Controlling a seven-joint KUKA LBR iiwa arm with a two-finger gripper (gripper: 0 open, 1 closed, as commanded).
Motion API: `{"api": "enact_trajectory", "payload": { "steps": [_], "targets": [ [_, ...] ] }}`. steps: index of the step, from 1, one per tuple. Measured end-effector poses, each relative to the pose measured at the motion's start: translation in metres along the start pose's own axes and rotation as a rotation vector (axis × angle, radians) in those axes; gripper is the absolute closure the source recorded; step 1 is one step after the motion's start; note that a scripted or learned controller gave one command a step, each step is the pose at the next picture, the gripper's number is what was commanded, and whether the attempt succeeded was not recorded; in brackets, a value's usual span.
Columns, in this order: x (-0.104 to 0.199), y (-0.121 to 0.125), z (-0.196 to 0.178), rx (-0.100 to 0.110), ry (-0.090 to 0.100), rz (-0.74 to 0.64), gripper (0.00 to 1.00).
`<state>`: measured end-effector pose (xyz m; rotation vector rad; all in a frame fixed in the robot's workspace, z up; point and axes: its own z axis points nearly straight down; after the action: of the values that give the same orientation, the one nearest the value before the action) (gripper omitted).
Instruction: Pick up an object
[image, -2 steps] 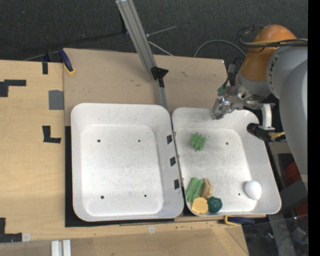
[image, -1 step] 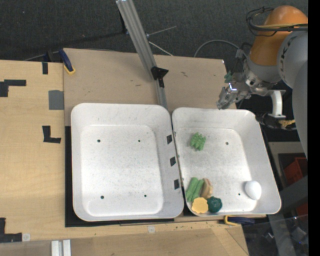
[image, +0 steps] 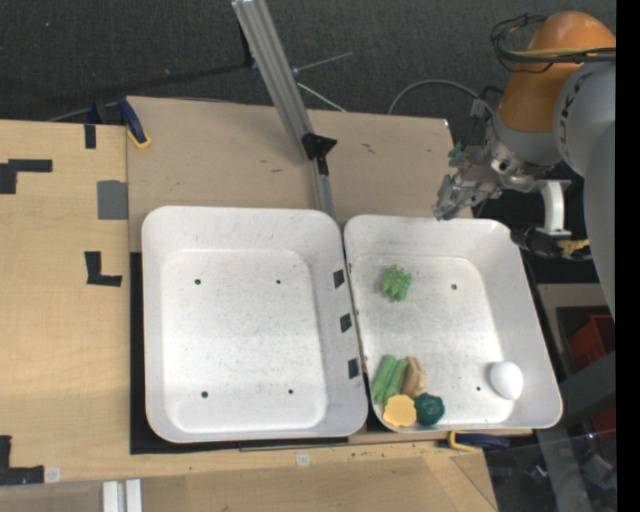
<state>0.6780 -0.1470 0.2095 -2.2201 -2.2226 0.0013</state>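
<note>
In the right bin (image: 470, 240) a small green knobbly object (image: 395, 283) lies near the middle of the upper half. A cluster sits at the bin's front edge: a green pod-like piece (image: 386, 375), a tan piece (image: 413, 376), a yellow round piece (image: 399, 411) and a dark teal piece (image: 429, 408). A white ball (image: 505, 380) rests at the front right. My gripper (image: 447, 204) hangs above the bin's far rim, well clear of all the objects, with nothing visible between its fingers.
The left bin (image: 240, 320) lies beside the right one, with black clips (image: 345, 322) along the shared rim. A slanted metal pole (image: 285, 90) rises behind the bins. Tan board surrounds both bins, and cables trail at the back right.
</note>
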Motion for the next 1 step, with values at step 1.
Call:
{"api": "enact_trajectory", "payload": {
  "steps": [1],
  "targets": [
    [0.0445,-0.0269,0.0073,0.004,0.001,-0.003,1.00]
  ]
}}
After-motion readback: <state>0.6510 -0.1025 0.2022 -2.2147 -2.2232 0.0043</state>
